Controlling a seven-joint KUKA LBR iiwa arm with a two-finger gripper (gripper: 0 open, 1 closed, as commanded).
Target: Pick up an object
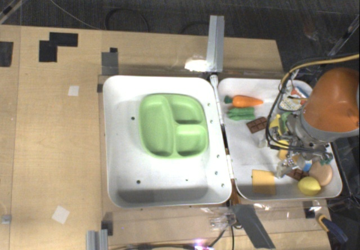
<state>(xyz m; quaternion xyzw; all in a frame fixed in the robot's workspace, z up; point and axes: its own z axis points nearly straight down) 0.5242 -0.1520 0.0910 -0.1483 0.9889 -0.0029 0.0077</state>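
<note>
We can't make out the gripper (293, 165) jaws under the wiring, low in the right bin (243, 190) among a brown piece (295, 174), lemon (309, 185) and yellow block (263, 181). Left bin (121, 187) holds a green tray (171, 125).

Robotics lab, by the look: plywood bench (50, 147) with black marker patches at 10 o'clock, two white bins (121, 187) clamped by metal brackets (216, 40), loose cables (126, 18) across dark carpet at 12 o'clock.
</note>
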